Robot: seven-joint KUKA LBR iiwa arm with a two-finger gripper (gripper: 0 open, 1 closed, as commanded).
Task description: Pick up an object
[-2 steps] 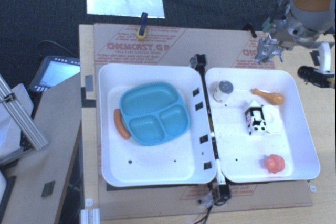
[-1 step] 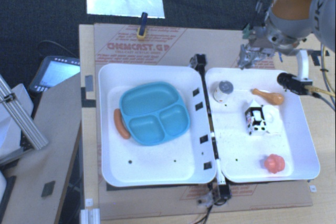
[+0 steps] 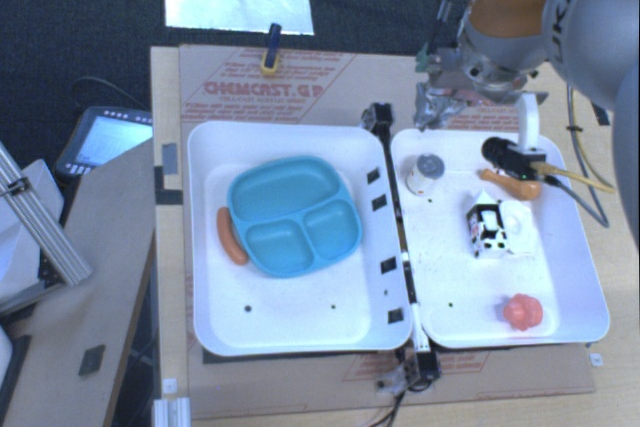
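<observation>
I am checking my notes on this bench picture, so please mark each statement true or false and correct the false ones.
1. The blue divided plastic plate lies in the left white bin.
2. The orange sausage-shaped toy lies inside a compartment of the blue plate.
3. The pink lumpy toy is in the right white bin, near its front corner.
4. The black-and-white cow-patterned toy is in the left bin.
1. True: the blue divided plastic plate lies in the left white bin.
2. False: the orange sausage-shaped toy lies on the bin floor beside the plate's left edge.
3. True: the pink lumpy toy is in the right white bin.
4. False: the black-and-white cow-patterned toy is in the right bin.
</observation>
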